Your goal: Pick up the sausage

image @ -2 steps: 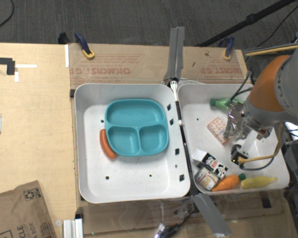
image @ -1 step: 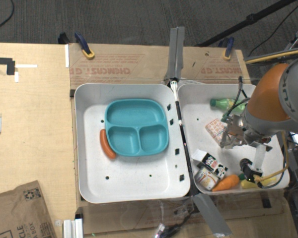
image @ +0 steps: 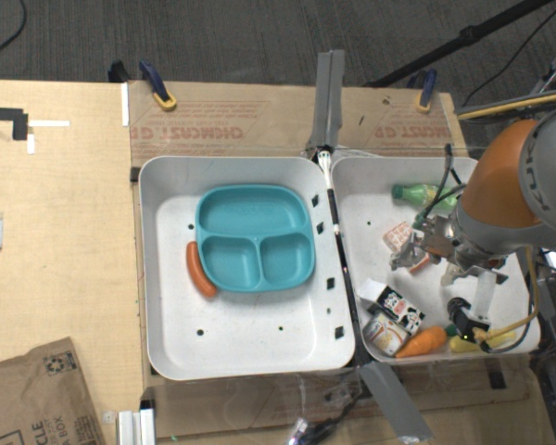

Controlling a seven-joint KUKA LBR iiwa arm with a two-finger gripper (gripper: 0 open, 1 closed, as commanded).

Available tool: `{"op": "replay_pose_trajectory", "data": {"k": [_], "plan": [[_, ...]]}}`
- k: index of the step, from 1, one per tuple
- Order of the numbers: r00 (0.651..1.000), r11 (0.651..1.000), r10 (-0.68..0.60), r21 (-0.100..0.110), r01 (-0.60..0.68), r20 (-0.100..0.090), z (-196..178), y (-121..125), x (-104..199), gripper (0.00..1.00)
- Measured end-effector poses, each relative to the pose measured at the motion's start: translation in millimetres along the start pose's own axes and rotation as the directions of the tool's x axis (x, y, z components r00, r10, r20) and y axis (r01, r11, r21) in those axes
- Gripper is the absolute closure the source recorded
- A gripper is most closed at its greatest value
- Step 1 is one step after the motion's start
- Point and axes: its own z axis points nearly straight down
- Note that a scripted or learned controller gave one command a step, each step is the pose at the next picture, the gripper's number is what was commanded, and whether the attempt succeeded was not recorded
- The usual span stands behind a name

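A plywood bench [image: 56, 248] lined with brown cardboard carries two shallow white bins side by side, seen from above. In the left bin [image: 162, 341], a teal divided plate [image: 256, 237] sits near the centre, and the orange-brown sausage [image: 201, 272] lies just against the plate's lower left edge, on the bin floor. The grey arm with its orange band reaches in from the right over the right bin [image: 352, 193], its gripper [image: 417, 253] low among clutter there; whether the fingers are spread or closed cannot be told. Nearby lie a green bottle [image: 417, 193], a carrot [image: 423, 341], a small can [image: 382, 332] and a black-and-white patterned carton [image: 400, 308].
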Motion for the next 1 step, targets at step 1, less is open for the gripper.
{"op": "replay_pose_trajectory", "data": {"k": [1], "plan": [[0.963, 0.963, 0.269, -0.001, -0.269, 0.001, -86.3, -14.4, 87.8, 0.00]]}}
